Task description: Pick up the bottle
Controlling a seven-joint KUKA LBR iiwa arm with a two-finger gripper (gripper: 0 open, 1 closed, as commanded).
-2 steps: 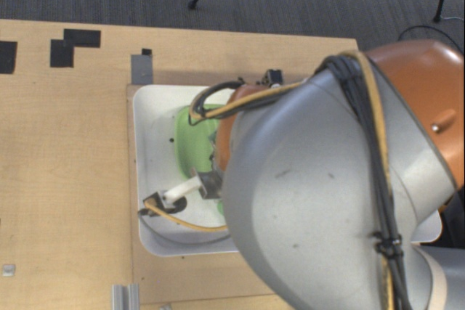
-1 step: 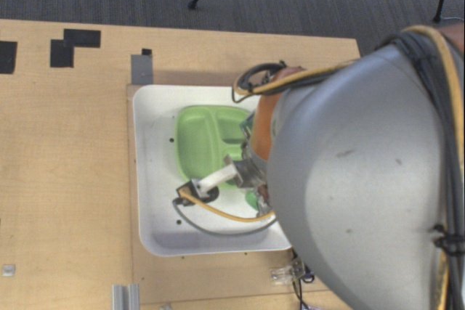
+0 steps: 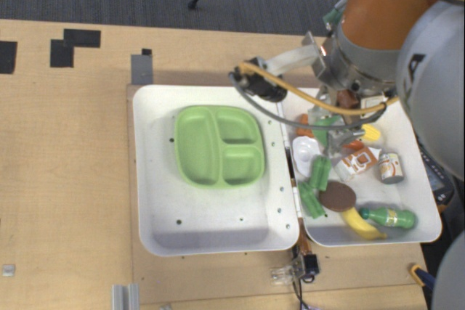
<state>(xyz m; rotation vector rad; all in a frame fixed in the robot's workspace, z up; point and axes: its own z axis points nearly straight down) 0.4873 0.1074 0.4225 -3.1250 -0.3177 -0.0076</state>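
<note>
Bottle (image 3: 389, 217) at right bin's (image 3: 429, 192) front edge | claw (image 3: 336, 136) near, behind-left | claw state: cannot tell

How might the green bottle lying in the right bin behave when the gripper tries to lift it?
The bottle lies on its side, so it may roll. It looks smooth and rounded, so probably slippery. It touches the banana, which may shift too.

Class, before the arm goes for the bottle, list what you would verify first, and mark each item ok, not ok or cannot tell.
1. Bottle in view, lying in the right bin: ok.
2. Claw above the bottle: not ok, it hangs further back over the bin.
3. Bottle free of neighbours: not ok, banana lies against it.
4. Claw state: cannot tell.
5. Green tray out of the way, in the left bin: ok.
</note>
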